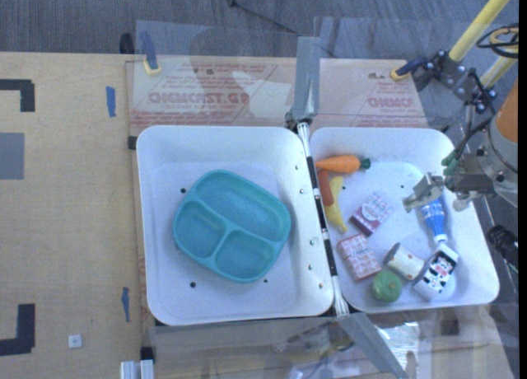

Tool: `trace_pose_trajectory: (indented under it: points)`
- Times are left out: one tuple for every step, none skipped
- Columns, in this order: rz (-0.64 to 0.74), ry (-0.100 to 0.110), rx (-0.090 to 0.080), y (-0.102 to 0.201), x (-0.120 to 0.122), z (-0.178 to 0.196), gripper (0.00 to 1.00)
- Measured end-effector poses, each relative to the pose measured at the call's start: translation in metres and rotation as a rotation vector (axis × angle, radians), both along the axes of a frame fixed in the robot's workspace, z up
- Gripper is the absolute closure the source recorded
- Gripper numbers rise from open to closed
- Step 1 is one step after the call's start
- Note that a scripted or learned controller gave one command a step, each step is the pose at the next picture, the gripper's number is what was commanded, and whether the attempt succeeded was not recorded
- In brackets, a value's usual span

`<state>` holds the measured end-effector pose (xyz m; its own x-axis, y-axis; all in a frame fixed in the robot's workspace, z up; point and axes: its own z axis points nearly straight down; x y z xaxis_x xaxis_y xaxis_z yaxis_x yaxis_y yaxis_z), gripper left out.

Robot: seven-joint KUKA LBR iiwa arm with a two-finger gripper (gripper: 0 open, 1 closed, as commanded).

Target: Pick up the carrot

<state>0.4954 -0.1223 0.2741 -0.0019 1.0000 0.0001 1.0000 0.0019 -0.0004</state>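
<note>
Reaching in from right — pincer (426, 190) over right bin (482, 283) | fingers spread, empty | carrot (339, 164) well apart

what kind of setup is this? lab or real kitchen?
Most likely a robotics lab bench, not a kitchen: two white bins fixed side by side on a board, toy food such as the carrot in the right one, and taped markers on the board.

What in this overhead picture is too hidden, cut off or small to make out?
- Arm: cut off by the camera view's right edge, beyond the pincer.
- Small packets: printing too small to read.
- Blue tube: its upper end is under the pincer.
- Carrot: plain to see, but the red and yellow pieces beside it are too blurred to identify.
</note>
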Motion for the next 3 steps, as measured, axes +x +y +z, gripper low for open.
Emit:
trace_pose_trajectory:
  points:
    - [0.124,0.000,0.001,0.019,0.048,-0.055,0.00]
    - [0.194,-0.002,-0.001,0.023,0.107,-0.123,0.00]
    - [0.181,-0.004,-0.001,0.043,0.106,-0.089,0.00]
